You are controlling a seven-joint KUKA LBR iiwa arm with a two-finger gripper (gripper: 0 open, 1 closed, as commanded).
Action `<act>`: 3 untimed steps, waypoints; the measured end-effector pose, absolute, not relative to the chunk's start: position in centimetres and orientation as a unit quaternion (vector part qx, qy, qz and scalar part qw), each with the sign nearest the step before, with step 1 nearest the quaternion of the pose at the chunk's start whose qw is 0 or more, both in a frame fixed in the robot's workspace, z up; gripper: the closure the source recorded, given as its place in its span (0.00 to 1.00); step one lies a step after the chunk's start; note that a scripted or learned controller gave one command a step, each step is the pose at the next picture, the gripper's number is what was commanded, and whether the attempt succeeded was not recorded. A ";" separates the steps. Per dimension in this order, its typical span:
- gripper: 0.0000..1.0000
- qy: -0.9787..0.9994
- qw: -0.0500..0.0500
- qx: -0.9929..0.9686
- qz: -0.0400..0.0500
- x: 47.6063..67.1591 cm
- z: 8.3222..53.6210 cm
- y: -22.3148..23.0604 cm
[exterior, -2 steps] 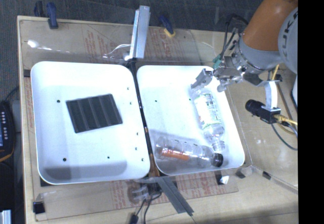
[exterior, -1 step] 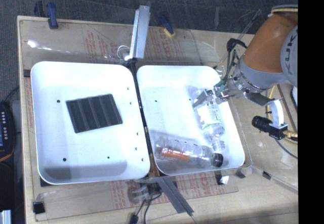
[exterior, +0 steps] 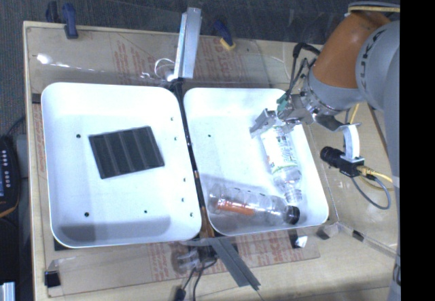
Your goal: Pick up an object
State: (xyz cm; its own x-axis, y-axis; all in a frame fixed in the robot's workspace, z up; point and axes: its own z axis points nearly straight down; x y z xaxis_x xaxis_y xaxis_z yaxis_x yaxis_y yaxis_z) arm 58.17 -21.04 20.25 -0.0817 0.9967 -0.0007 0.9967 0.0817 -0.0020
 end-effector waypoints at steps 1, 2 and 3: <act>0.00 -0.755 0.002 -0.656 0.001 55.5 18.2 -20.9; 0.00 -0.749 0.000 -0.663 0.000 54.5 23.5 -21.1; 0.00 -0.754 0.002 -0.657 0.001 55.8 21.0 -21.0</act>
